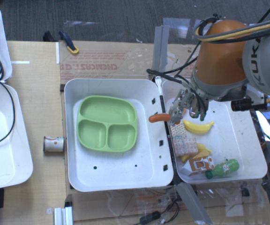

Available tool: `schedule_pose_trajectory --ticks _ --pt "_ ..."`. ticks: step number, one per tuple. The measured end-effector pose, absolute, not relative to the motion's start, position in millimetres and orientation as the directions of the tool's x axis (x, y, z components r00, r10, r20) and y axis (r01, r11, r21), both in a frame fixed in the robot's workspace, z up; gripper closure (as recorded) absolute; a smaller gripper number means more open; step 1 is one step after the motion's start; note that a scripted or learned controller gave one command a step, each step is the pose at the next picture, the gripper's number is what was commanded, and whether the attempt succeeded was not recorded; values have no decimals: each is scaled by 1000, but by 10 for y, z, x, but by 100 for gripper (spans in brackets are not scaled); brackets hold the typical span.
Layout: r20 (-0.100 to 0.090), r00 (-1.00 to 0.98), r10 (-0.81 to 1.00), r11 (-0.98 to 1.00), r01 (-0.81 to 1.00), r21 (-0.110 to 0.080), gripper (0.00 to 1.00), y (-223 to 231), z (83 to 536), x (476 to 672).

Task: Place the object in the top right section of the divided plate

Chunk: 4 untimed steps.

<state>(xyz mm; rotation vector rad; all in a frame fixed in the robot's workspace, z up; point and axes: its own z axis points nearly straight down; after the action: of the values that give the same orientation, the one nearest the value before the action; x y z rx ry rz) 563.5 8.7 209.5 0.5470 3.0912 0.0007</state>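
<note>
Green divided plate (pixel 108 123) sits in the left white bin (pixel 114 175), all three sections bare. The pincer (pixel 178 112) hangs over the seam between the two bins, grasping a small orange carrot (pixel 159 117) by its right end; the carrot lies level, sticking out left over the left bin's right edge, well right of the plate.

In the right bin (pixel 247 139): a yellow banana (pixel 198 126) just right of the pincer, a speckled pink-and-white block (pixel 183 143) below it, a yellow piece (pixel 202 149) beside that, an orange-and-white carton (pixel 201 165) with print too small to read, and a green bottle (pixel 223 168) on its side.

The arm's grey casing shows the letters "KU" (pixel 262 67). Cardboard (pixel 108 61) on the surface carries mirrored red lettering, not legible. A small can (pixel 54 144) lies left of the bins, and a blue-and-yellow clamp (pixel 69 42) farther back.
</note>
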Motion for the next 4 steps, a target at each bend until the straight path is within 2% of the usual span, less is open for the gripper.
schedule_pose_trajectory --ticks 1,2,3,4 --pt "-3 -996 86 996 86 1 100 799 2126 6039" --pt "-1 -996 -88 996 -88 0 100 1482 2466 5340" --pt "-5 -989 -147 989 -147 0 100 1215 3222 5116" --pt "-1 -975 -221 975 -221 0 100 1360 2638 4959"
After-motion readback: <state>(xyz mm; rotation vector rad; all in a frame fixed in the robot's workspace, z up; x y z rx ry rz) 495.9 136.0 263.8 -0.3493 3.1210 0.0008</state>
